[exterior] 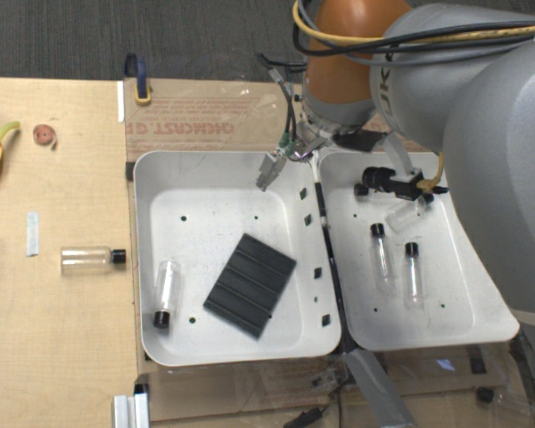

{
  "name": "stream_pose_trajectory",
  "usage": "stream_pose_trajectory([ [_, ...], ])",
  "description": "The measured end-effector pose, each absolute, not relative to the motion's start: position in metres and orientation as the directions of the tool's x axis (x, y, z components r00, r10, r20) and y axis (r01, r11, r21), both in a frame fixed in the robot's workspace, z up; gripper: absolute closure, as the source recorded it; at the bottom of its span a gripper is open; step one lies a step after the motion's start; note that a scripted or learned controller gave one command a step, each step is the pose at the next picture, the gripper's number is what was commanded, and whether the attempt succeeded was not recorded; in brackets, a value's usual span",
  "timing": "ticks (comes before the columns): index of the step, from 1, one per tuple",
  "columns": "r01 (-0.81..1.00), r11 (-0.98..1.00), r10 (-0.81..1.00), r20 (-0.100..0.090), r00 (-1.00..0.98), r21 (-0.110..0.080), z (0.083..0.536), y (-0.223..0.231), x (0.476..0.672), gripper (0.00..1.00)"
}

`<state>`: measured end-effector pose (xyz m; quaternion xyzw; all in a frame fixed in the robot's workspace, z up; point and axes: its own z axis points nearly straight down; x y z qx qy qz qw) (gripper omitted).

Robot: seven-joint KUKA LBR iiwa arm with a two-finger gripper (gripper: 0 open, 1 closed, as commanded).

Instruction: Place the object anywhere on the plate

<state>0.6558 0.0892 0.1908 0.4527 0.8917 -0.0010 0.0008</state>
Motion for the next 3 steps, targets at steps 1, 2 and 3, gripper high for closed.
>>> stream_pose_trajectory([
  [1, 0.549, 0.836, 0.549, -0.004, -0.836, 0.000, 0.371, 0.053, 0.660, 0.00],
  [2, 0.549, 0.836, 0.549, -0.007, -0.836, 0.001, 0.380, 0.052, 0.661, 1.00],
  [3, 0.394, 0.919, 0.394, 0.000, -0.919, 0.000, 0.304, 0.156, 0.599, 1.00],
])
